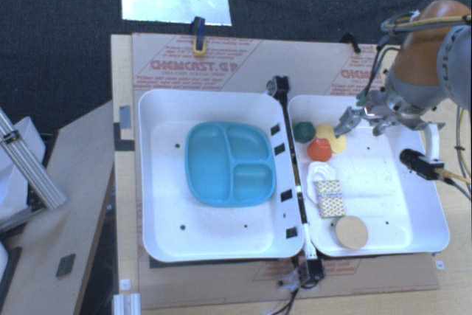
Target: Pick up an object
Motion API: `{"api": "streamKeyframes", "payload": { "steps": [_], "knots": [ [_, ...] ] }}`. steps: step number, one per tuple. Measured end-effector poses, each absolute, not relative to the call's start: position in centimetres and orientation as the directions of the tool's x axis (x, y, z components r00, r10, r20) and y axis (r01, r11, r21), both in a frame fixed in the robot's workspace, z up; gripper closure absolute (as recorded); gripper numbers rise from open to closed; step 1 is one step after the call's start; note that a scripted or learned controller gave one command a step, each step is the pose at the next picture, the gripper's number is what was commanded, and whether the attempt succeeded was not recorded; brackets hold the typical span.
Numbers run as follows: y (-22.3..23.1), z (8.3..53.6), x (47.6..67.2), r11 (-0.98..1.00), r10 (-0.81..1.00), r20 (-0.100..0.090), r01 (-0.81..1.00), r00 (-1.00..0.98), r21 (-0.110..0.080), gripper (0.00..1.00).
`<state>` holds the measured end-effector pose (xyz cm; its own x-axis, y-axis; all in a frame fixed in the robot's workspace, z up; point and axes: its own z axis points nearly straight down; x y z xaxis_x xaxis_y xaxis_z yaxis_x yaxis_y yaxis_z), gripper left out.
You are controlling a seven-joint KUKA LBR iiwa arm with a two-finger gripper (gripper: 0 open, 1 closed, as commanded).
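Note:
In the right bin (413,232), a dark green ball (304,131), a yellow piece (330,138) and an orange-red round piece (319,150) huddle at the far left corner. Nearer the front lie a white curved item (320,173), a checkered block (330,198) and a round tan disc (352,232). My gripper (363,126) hangs over the bin's far side, just right of the yellow piece. Its fingers are spread open with nothing between them.
The left bin (158,232) holds a blue divided plate (228,163). A black-clipped divider (289,158) runs between the bins. The right bin's middle and right floor is bare white. Cardboard (221,63) lies under both bins.

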<state>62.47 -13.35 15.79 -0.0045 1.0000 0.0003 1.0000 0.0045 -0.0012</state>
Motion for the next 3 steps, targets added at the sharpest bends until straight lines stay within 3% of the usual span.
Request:
{"api": "streamKeyframes", "payload": {
  "steps": [2,3],
  "knots": [
    [-12.5,8.4,62.1,0.004,1.0,-0.002,1.0,-0.004,0.002,0.0],
    [-12.5,9.6,62.2,0.004,1.0,-0.002,1.0,-0.004,0.005,1.0]
  ]
}}
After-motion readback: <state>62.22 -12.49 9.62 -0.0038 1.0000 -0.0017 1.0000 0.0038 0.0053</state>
